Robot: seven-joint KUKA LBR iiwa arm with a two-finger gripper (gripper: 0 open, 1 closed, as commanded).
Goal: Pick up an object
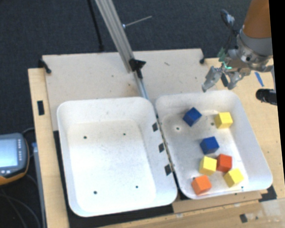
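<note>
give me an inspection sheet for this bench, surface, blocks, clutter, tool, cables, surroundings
Surface: wooden bench bearing left bin and right bin, side by side.
Job's things: in the right bin, two blue blocks, three yellow blocks, red block, orange block.
Clutter: nothing seen.
Tool: tool above the right bin's far rim, holding nothing.
Cables: dark cable on the floor behind the bench.
Surroundings: metal pole, handheld screen at left.
</note>
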